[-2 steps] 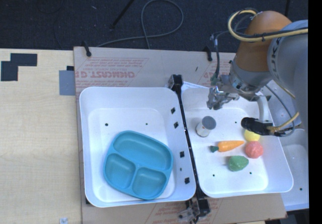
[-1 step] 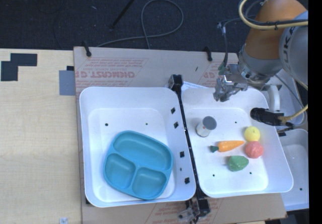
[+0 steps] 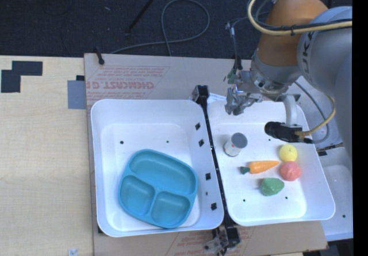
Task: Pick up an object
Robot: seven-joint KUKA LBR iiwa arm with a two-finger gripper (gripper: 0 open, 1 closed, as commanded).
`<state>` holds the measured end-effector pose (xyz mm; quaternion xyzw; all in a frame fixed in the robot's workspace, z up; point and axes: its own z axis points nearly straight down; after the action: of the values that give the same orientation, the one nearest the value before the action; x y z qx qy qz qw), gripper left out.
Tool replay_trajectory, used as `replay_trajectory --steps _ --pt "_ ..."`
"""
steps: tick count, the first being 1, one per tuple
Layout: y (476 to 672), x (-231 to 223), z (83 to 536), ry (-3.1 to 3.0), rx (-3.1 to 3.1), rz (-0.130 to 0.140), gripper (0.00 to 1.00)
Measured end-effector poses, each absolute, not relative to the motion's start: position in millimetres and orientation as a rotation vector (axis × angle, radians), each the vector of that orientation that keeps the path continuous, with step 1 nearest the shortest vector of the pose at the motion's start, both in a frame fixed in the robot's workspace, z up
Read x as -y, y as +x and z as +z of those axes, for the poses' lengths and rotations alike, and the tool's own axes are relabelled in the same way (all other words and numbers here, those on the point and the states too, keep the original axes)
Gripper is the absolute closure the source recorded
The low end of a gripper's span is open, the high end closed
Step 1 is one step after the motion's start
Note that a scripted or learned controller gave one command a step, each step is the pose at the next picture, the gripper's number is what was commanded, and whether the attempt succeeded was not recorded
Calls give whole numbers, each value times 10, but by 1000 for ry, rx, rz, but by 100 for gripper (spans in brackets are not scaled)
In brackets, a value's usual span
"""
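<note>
A grey KUKA arm with an orange band reaches over the right-hand white bin (image 3: 322, 203) from the bench's right side, its gripper (image 3: 237, 105) hanging above the bin's far left corner. Whether its fingers are spread or pressed together cannot be told from here; nothing is seen between them.

Below and just toward the near side of the gripper stands a small grey-topped cylinder (image 3: 234, 144), close to the divider between the bins. Toward the bin's right wall lies a cluster of toy food: a yellow lemon-like ball (image 3: 288, 152), a pink-red round fruit (image 3: 290, 171) just nearer, an orange carrot (image 3: 261, 166) with a green stub pointing at the cylinder, and a green lumpy piece (image 3: 271, 186) nearest the front edge. The left-hand bin (image 3: 106, 134) carries a blue compartment tray (image 3: 157, 188), lying toward its near right corner.

The cylinder looks the likeliest target, being closest under the gripper. It appears light and rigid, probably smooth-sided, so a grip across its round body from above would suit, though it could tip or slide if caught off-centre. The carrot, seemingly light plastic, would be best taken across its thick middle; the round fruits may roll away from a glancing touch.
</note>
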<state>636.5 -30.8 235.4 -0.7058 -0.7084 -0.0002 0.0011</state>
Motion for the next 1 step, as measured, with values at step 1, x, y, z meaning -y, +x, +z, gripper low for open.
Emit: replay_trajectory --steps 1 --pt "6174 -183 2362 -2213 2223 3 100"
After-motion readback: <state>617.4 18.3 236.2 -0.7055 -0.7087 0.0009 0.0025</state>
